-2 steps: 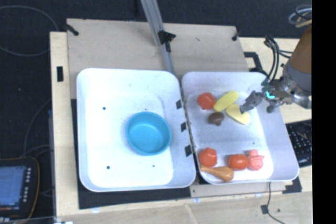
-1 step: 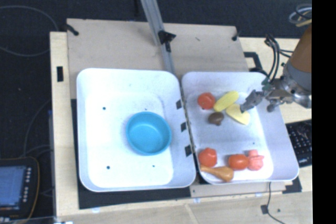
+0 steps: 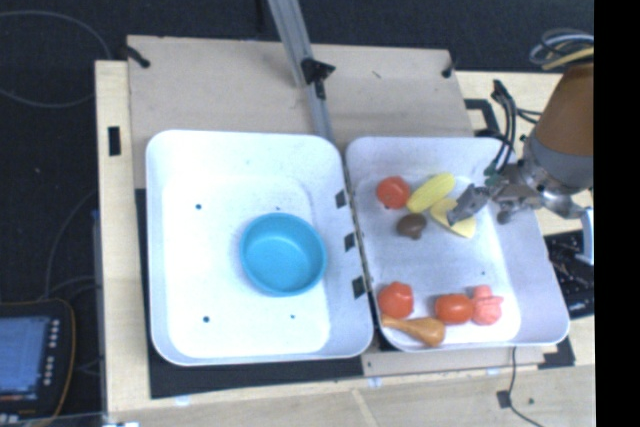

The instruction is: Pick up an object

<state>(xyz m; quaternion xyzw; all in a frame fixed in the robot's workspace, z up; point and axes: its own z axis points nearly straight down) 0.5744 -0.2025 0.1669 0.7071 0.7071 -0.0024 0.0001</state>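
We see gripper [image 3: 468, 207] low in right bin [image 3: 520, 305], fingers at pale yellow wedge [image 3: 462, 227], just beside yellow corn-like piece [image 3: 431, 192]. Fingers' state: we cannot tell, too small and dark. Wedge lies on bin floor, so we judge nothing lifted yet; grasp and lift remain. Brown lump [image 3: 411, 226] and red piece [image 3: 393, 192] sit left of wedge. Blue bowl [image 3: 283, 254] sits in left bin [image 3: 180, 215], well apart from wedge.

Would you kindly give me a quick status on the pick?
Gripper low in right bin, over yellow pieces. Nothing visibly held. Brown lump and red piece close by.
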